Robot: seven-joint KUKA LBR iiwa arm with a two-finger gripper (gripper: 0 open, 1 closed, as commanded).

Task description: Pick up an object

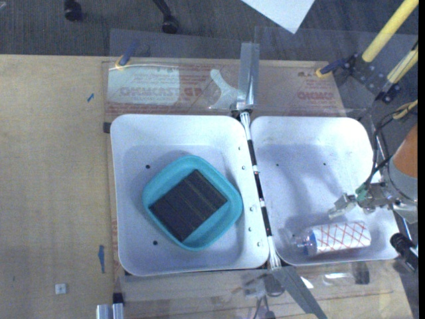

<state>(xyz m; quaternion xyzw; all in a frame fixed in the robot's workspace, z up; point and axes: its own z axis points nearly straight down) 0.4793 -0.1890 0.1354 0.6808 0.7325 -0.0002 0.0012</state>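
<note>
A teal dish (192,203) with a dark ridged block (186,204) lying in it sits in the left bin (133,138). A white bottle with a red criss-cross pattern and a blue cap (332,238) lies on its side near the front wall of the right bin (312,135). My gripper (344,205) reaches in from the right edge, low over the right bin, just above and behind the bottle. Nothing shows between its fingertips.
A metal divider (250,78) stands behind the seam between the two bins. Yellow-handled tools (392,22) lean at the back right. Bare wooden bench (53,178) stretches to the left of the bins.
</note>
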